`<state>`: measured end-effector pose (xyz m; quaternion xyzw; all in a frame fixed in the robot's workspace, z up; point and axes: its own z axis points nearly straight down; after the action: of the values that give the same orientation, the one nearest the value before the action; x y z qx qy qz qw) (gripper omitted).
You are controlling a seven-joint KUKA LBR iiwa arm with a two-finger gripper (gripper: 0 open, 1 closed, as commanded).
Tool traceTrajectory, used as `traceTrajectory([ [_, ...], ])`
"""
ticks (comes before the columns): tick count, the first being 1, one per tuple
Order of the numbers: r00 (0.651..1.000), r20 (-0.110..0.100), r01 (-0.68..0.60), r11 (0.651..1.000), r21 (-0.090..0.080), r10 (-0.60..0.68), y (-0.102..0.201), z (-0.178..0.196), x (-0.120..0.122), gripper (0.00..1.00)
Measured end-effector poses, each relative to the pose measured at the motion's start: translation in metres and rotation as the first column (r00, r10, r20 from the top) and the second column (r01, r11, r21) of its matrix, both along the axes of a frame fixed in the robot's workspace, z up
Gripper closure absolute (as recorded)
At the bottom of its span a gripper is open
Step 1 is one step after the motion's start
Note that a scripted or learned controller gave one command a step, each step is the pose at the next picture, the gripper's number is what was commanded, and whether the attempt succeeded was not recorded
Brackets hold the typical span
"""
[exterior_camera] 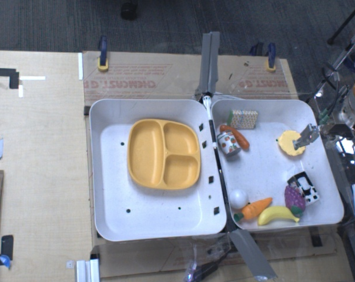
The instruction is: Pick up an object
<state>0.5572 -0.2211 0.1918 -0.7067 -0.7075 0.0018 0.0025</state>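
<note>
Yellow and thin, the flat disc [291,143] under the gripper [310,135], whose jaw state I cannot tell, could slide toward the bin wall [329,157] if nudged.

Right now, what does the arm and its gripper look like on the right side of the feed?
The gripper is slim, grey metal fingers with a shiny finish, showing over the right bin. Behind it the arm is grey and silvery with bright reflections; dark cables loop along it near the view's edge. A hint of orange sits at the far right. No readable markings.
</note>
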Motion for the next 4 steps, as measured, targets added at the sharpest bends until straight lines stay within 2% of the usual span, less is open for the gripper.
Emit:
traceTrajectory([
  [1,0.983,0.001,-0.183,0.983,0.001,0.183,-0.002,0.017,-0.039,0.0],
  [2,0.996,0.013,-0.084,0.996,-0.005,0.085,-0.002,-0.049,0.016,0.0],
  [3,0.991,0.032,-0.127,0.992,-0.014,0.128,-0.002,-0.052,0.038,0.0],
  [4,0.968,0.001,-0.252,0.968,0.001,0.252,0.067,-0.079,0.021,0.0],
])
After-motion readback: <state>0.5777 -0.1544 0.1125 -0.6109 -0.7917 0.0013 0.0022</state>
